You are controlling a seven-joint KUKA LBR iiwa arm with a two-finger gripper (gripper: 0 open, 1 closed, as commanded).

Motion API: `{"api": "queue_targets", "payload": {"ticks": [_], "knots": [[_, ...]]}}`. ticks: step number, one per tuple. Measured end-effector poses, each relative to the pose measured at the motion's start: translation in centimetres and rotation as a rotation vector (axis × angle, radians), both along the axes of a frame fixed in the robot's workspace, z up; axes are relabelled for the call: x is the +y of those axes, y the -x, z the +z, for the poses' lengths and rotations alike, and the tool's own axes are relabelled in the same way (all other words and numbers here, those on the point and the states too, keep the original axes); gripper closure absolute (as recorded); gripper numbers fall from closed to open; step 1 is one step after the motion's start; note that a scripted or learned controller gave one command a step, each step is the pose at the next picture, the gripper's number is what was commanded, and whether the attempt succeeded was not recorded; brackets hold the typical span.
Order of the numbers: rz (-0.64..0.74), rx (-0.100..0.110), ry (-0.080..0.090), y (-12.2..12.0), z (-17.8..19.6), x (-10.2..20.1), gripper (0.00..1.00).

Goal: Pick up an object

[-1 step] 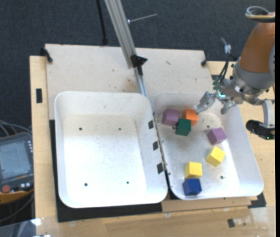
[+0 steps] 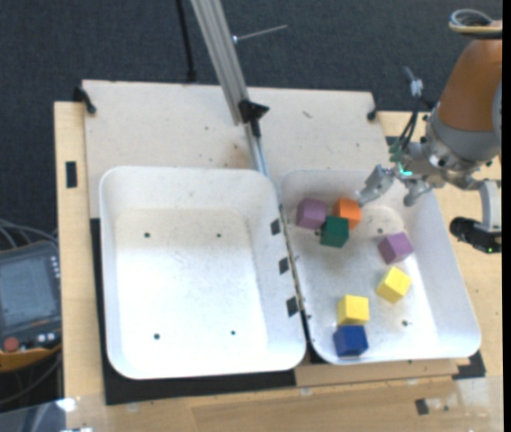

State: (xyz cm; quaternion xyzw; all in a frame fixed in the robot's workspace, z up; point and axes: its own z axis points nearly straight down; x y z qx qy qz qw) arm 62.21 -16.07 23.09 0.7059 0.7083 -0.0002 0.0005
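Observation:
Several small cubes lie in the right bin (image 2: 449, 277). A purple cube (image 2: 311, 212), an orange cube (image 2: 349, 210) and a green cube (image 2: 334, 232) are clustered at its upper left. Another purple cube (image 2: 395, 247) and a yellow cube (image 2: 394, 284) sit near the middle, with a second yellow cube (image 2: 354, 310) and a blue cube (image 2: 350, 340) at the front. My gripper (image 2: 394, 190) hangs over the bin's upper right, just right of the orange cube. It is open with nothing between its fingers.
The left bin (image 2: 192, 268) sits beside the right one, separated by a raised rim. A slanted metal pole (image 2: 224, 52) runs from the top of the view down to the bins' shared back edge. A teach pendant (image 2: 17, 300) lies off the bench at left.

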Motion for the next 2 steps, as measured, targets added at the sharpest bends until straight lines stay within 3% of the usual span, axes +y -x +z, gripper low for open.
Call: {"api": "queue_targets", "payload": {"ticks": [1,2], "knots": [[-0.004,0.005,0.0,-0.4,-6.0,-0.7,0.0],[-0.005,-0.007,-0.003,-0.1,-11.0,0.0,0.0]]}}
